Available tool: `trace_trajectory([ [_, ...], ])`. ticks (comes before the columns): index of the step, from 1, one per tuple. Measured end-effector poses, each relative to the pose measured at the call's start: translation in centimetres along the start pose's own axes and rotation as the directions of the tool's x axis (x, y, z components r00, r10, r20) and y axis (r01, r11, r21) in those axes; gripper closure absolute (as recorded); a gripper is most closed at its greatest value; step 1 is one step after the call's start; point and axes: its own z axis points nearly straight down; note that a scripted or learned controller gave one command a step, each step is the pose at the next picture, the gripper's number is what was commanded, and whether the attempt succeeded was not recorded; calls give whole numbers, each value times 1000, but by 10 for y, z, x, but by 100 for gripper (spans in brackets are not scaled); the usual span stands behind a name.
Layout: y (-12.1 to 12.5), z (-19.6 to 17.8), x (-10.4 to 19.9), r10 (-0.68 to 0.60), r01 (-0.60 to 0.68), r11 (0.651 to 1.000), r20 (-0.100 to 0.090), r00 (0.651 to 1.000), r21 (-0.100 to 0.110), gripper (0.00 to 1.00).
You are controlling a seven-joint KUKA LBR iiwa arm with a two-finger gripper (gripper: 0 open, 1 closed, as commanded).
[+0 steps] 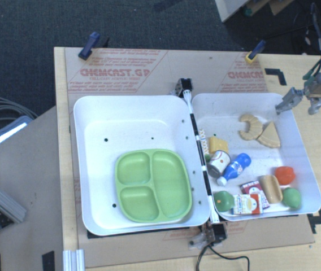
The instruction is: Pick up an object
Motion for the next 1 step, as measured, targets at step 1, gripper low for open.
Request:
trace_trajectory([
  [1, 47, 163, 24, -1, 1, 1000, -1, 1000, 1, 0],
])
